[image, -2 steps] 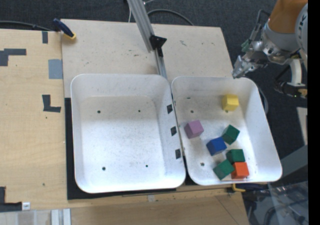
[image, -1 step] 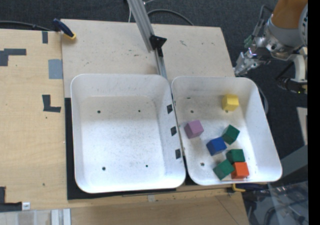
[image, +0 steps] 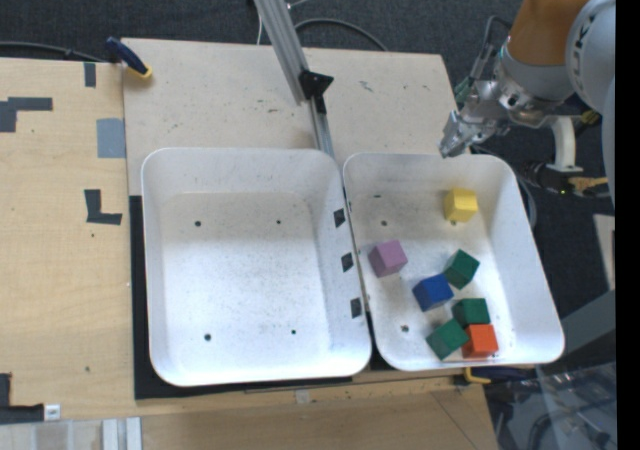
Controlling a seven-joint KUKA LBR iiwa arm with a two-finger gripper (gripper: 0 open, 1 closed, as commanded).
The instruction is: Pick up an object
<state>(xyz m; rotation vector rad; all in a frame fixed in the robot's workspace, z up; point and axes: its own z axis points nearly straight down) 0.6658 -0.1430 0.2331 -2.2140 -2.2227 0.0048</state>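
My fingers (image: 452, 145) hang over the far rim of the right bin (image: 525, 238), whether apart or together I cannot tell, with the yellow block (image: 461, 205) lying just below them.

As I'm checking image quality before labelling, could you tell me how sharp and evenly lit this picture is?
In the camera view, lighting is soft and even, with faint shadows under the yellow block and purple block; both bins are sharp, without harsh glare; the gripper near the right bin's top rim looks slightly blurred.
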